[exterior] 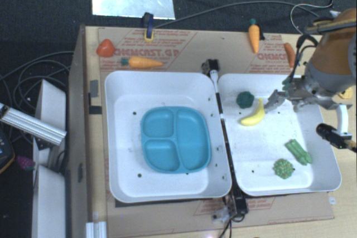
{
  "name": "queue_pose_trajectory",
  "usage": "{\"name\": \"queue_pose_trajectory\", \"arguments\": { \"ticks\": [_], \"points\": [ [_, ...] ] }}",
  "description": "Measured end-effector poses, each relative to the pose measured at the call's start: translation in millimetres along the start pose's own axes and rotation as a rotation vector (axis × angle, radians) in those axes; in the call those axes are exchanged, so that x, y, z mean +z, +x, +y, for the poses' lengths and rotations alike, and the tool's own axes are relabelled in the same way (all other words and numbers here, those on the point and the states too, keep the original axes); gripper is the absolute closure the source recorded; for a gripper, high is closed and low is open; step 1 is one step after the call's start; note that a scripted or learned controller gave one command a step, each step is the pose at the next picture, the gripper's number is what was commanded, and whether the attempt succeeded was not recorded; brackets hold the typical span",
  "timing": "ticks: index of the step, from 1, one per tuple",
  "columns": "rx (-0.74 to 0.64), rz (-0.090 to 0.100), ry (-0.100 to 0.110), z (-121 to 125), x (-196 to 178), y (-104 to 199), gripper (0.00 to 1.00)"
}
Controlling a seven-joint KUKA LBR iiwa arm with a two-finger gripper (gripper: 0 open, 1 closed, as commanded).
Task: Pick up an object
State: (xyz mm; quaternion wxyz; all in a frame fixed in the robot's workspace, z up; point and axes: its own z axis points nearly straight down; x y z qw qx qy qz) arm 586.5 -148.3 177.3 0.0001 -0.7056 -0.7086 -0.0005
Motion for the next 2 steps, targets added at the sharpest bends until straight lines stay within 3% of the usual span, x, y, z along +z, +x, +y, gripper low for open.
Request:
{"name": "queue_pose_trajectory", "arguments": {
  "ticks": [1, 2],
  "points": [
    [0.000, 0.000, 0.000, 45.8, 93.6, 54.1, 0.00],
    [-0.002, -0.001, -0.004, 47.0, 81.8, 53.1, 1.00]
  ]
}}
